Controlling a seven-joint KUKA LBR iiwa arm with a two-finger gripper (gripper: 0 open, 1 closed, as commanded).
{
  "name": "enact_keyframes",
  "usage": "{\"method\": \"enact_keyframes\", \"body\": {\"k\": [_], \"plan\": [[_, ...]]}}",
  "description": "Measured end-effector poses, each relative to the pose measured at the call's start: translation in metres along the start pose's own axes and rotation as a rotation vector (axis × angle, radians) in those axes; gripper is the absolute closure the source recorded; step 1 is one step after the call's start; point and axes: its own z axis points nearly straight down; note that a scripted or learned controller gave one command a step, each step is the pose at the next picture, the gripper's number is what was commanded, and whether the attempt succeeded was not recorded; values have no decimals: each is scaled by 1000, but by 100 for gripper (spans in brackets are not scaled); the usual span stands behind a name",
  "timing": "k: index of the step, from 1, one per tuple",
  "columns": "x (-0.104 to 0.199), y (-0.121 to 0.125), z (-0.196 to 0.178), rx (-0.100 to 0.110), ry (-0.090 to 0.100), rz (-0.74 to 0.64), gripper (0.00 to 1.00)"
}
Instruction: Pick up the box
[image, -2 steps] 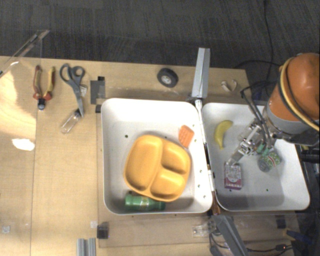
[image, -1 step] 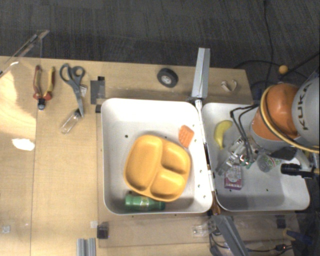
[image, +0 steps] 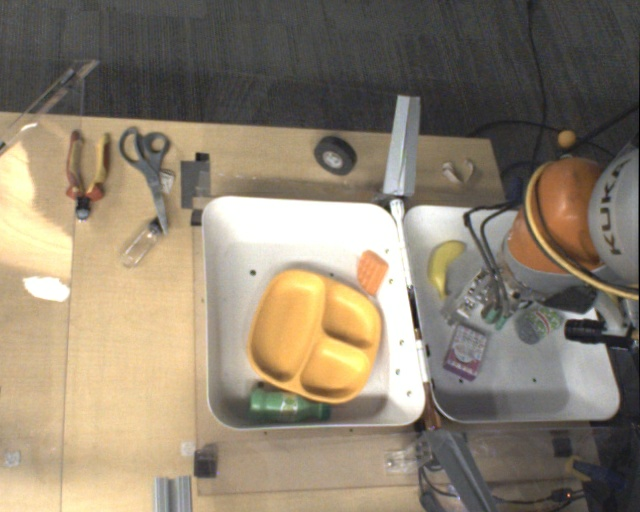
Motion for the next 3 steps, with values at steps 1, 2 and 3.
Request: {"method": "enact_keyframes", "body": {"k": [1,2,3], "plan": [[0,0,0,0,0,0,0],[36,-5,11,11,5,150,0],[49,-20,11,8,7,466,0]]}}
